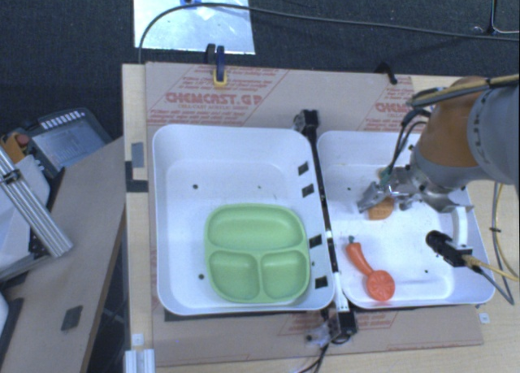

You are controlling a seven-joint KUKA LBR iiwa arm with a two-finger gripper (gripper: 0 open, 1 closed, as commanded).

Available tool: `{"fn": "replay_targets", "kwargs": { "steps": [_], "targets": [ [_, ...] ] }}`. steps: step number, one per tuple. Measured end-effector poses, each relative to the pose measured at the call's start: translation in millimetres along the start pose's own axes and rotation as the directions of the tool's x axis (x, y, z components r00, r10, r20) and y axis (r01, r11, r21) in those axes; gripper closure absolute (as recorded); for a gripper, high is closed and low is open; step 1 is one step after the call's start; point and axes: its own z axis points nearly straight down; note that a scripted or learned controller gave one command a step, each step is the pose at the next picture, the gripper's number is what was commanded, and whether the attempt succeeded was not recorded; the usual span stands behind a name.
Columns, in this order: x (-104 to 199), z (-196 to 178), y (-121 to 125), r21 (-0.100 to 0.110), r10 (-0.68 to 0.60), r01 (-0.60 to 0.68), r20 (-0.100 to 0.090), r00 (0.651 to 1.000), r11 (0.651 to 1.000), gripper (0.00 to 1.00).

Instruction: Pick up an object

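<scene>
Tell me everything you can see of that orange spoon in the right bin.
The orange spoon looks like plastic, in one piece: a narrow handle and a round, flat-looking bowl end. It lies flat on the floor of the right bin, handle toward the divider, round end toward the bin's near wall. Nothing touches it; the gripper is farther back, beside a small tan object.

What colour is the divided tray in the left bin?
Light green; the divided tray shows best in the camera view.
</scene>
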Motion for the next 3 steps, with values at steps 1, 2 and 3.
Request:
{"fn": "replay_targets", "kwargs": {
  "steps": [1,2,3],
  "targets": [
    [0.1,11.7,0.7,-0.002,-0.001,0.001,0.001,1.0,1.0,0.0],
    [0.0,0.4,1.6,-0.006,-0.001,0.001,0.001,1.0,1.0,1.0],
    [4.1,-43.8,0.2,-0.006,-0.003,0.003,0.001,1.0,1.0,1.0]
  ]
}}
